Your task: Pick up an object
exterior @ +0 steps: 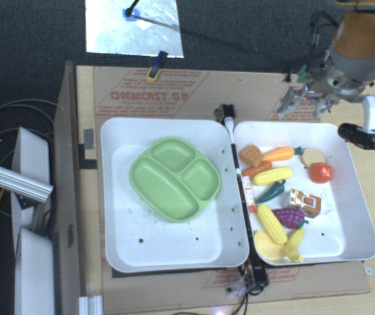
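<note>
overhead, the grey arm with its orange band (364, 28) reaches in at the upper right, and its claw (305, 100) hangs just beyond the far rim of the right shallow white plastic bin (355, 205), over the brown cardboard sheet (194, 90) that covers the desk. whether the claw is spread or pressed together cannot be told from this slant; nothing shows between its tips.

taking that right bin as the landmark: inside it, near its far left corner, lie a brown toy bread piece (251, 155) and an orange toy carrot (278, 154), side by side. just nearer than these sits a yellow toy corn cob (272, 175), then a dark green toy pepper (271, 191). toward the far right of the bin are a pale tan round toy (313, 156) and a red toy tomato (320, 172), touching or nearly so. near the bin's middle lies a small orange-and-white printed box (305, 202), with a purple toy grape bunch (288, 216) beside it. a second yellow corn cob (271, 224) and a yellow toy banana (294, 244) lie toward the near left corner.

left of this bin, touching it along a black divider, is the other white bin (128, 241), which holds a light green compartment tray (175, 178).
</note>
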